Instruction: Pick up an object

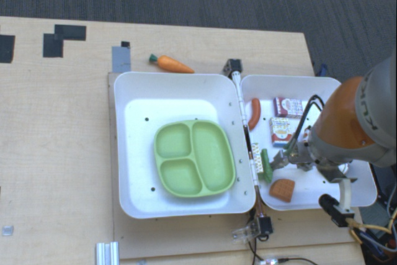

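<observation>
While the end effector [280, 162] hangs low in the right bin [366, 192], its state unreadable, the green piece [266, 166] just beside it and the brown piece [282, 190] just below look likeliest targets.

A green divided plate [194, 159] lay in the left bin [133, 152]; the gripper [280, 161] hovered over the right bin [363, 192], a green item [266, 166] at its nine o'clock, a toast piece [282, 190] at six

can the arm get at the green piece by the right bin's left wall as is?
Probably yes. The pincer hangs right beside the green piece with nothing lying over it. The bin wall on its far side and the toast nearby leave little room.
</observation>
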Robot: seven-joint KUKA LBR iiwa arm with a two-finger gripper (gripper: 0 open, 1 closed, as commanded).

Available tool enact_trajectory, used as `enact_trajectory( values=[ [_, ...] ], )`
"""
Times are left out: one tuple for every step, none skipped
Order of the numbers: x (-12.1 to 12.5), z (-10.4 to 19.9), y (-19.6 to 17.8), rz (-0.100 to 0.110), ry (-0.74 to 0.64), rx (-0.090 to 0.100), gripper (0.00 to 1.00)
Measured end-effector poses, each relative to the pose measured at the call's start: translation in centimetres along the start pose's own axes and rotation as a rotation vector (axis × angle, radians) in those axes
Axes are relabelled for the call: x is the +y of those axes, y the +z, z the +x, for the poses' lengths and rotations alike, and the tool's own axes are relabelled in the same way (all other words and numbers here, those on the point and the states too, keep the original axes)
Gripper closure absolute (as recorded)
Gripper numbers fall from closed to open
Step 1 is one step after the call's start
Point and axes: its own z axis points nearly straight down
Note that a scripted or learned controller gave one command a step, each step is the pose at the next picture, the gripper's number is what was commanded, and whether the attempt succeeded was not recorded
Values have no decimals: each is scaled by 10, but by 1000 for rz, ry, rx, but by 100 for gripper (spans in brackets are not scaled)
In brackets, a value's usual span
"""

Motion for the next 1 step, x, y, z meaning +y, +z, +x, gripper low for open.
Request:
enact_trajectory(
  values=[
    [0, 1, 0, -1, -1, -2, 0]
  ],
)
